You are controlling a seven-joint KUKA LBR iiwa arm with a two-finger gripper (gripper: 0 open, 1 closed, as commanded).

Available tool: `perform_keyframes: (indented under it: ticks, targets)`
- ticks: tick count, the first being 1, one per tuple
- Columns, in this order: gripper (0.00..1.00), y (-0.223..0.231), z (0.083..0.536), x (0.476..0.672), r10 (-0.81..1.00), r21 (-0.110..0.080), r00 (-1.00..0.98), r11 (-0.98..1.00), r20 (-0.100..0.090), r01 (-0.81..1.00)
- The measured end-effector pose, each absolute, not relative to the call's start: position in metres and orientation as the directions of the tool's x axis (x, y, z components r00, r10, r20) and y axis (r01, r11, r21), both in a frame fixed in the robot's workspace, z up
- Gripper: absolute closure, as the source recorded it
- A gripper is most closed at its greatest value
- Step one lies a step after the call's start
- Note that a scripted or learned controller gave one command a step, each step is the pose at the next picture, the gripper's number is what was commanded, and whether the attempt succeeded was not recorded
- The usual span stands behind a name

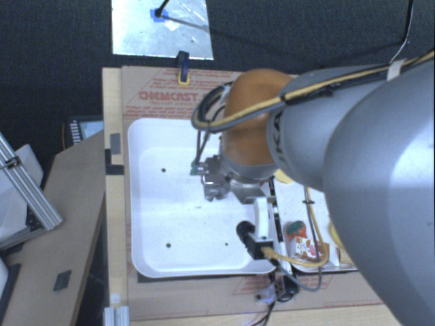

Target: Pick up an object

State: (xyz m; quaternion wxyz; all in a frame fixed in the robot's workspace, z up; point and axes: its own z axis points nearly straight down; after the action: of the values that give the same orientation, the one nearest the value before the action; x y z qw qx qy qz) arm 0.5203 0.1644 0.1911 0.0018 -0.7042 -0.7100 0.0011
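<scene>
My gripper point(212, 184) hangs low over the left white bin point(163, 216), near its right-hand side, under the orange band point(251, 124) of the arm. The bin floor beneath it shows bare white. In the right bin point(291, 206), mostly hidden by the grey arm, I see a small red and green object point(296, 229) and a colourful printed packet point(309, 250) just in front of it. A yellow object point(283, 177) peeks out from under the arm further back.
The big grey arm point(367, 168) covers most of the right bin. Yellow and black cables point(272, 253) hang over the divider between the bins. A cardboard sheet point(163, 95) lies under the bins. A shiny metal plate point(162, 19) sits behind.
</scene>
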Motion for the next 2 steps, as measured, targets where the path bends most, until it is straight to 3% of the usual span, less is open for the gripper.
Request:
perform_keyframes:
  ticks: [1, 2]
  targets:
    - [1.00, 0.228, 0.177, 0.487, 1.000, -0.003, -0.010, 0.011, 0.002, 1.000]
    - [1.00, 0.209, 0.292, 0.550, 1.000, 0.016, -0.004, 0.004, 0.004, 1.000]
